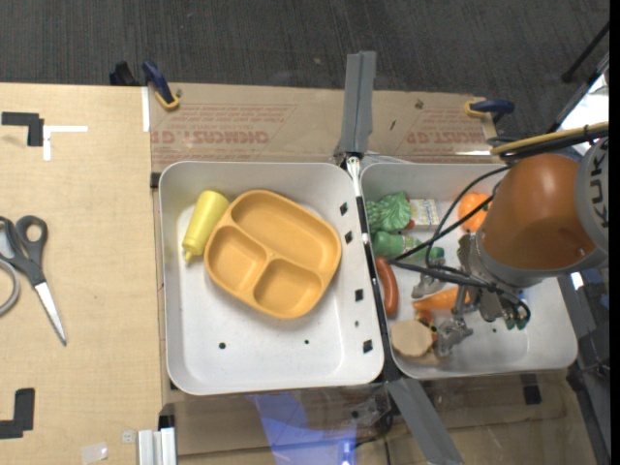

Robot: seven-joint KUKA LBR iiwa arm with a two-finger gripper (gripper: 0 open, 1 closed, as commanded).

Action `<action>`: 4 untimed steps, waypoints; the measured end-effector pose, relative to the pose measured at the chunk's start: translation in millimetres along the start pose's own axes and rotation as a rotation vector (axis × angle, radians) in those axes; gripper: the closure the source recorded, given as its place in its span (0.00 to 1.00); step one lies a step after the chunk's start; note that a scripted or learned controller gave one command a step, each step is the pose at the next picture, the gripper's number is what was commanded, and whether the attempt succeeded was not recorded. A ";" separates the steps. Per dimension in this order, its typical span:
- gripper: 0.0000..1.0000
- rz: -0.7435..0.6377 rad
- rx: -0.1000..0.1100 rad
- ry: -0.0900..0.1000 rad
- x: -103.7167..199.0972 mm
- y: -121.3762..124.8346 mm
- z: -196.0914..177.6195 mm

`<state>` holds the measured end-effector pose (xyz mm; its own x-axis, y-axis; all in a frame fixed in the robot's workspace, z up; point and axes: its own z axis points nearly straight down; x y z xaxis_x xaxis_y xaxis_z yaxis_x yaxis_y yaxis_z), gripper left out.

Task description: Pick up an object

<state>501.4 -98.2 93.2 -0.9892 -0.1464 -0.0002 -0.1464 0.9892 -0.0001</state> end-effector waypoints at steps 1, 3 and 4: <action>0.00 0.010 0.001 -0.004 -16.5 3.4 -0.7; 1.00 0.015 0.003 -0.006 -80.7 -7.4 -12.3; 0.00 0.016 0.003 -0.004 -80.1 -7.6 -12.1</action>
<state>581.8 -94.0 105.3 -0.9914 -0.1308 -0.0045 -0.1308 0.9914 -0.0028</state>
